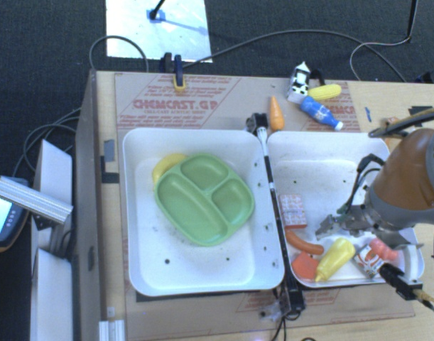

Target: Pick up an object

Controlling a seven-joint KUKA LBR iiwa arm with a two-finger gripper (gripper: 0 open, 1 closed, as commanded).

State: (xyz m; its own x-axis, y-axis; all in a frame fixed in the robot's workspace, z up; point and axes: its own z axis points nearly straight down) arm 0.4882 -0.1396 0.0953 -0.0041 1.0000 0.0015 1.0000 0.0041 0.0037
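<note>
My hand (330, 224) hangs low inside the right bin (323, 158), and I cannot tell from this slant how it stands. Just under and beside it lie the things I could pick: a yellow squash-shaped toy (335, 258) resting on an orange plate (303, 266), a red sausage (304, 244) touching the plate's upper edge, a small pink checkered box (293, 209) near the bin's left wall, and a red-and-white packet (373, 256) by my wrist. None of them sits in my grip.

The left bin (142, 190) holds a green divided plate (204, 199), tilted, with a yellow piece (166, 165) peeking from under its upper left edge.

The counter (192, 98) is brown cardboard printed with red lettering. On it behind the bins lie an orange carrot (275, 114), a black-and-white cow figure (300, 79), a yellow banana-like toy (324, 91) and a blue bottle (321, 112). Around the counter the floor is dark carpet (39, 41), crossed by black cables, with a shiny square panel (157, 18) lying beyond the far edge.
</note>
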